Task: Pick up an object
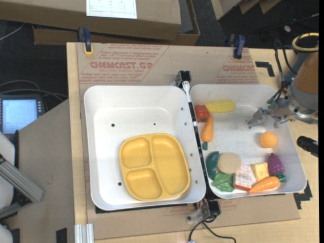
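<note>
Orange toy carrot [264, 185] lies nearest, at 5 o'clock in the R bin [298, 173], along the front wall. Just beside it, at its 12: a yellow cheese block [260, 170], w/ a purple piece [275, 163] at the block's 2 o'clock. At the block's 9, touching it, a red-and-white packet [244, 176]. Past that, a green leafy piece [221, 181] at the bin's 7 o'clock, and a round tan disc [229, 162] resting partly on it. A dark green piece [212, 161] sits at the disc's 9, against the L wall.

L bin [96, 135] holds a yellow 3-compartment tray [154, 166] at approx. 5 o'clock, flat on the floor.

Further back in the R bin, an orange ball [269, 139] sits alone at 3 o'clock. At 9 o'clock, along the L wall, there's an orange cone-shaped piece [207, 129], w/ a red piece [202, 112] touching its far end. A corn cob [220, 106] lies at 11, crosswise.

Gripper [266, 116] hangs over bare floor at approx. 2 o'clock in the R bin, w/ the ball near its 6 but apart from it. Gripper state: can't tell.

Behind the bins is a brown sheet [126, 59] w/ red lettering, pinned at the far edge by 2 blue clamps [87, 37].
</note>
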You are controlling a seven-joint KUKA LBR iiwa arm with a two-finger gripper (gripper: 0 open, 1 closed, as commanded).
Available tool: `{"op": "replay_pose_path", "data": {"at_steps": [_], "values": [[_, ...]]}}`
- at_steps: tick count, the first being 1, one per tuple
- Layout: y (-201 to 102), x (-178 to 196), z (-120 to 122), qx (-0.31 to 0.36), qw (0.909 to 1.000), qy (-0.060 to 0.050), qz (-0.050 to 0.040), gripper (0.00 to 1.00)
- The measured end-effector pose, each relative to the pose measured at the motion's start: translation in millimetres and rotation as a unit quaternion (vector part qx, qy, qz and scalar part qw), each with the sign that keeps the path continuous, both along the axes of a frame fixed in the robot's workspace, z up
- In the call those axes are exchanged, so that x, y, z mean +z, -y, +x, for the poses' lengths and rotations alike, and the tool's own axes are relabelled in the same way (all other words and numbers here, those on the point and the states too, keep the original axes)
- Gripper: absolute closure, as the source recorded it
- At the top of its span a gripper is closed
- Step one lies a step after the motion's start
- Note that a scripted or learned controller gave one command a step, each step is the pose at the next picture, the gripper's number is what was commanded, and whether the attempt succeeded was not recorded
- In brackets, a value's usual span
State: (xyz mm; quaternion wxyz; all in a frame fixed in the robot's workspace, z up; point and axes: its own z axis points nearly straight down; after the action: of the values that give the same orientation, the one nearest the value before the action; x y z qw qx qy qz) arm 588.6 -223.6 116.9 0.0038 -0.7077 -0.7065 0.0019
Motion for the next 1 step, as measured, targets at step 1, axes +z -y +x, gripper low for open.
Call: {"op": "replay_pose_path", "data": {"at_steps": [1], "values": [[-4.0, -7.6, -42.7, 0.0, 1.0, 0.001, -0.0002, 0.0]]}}
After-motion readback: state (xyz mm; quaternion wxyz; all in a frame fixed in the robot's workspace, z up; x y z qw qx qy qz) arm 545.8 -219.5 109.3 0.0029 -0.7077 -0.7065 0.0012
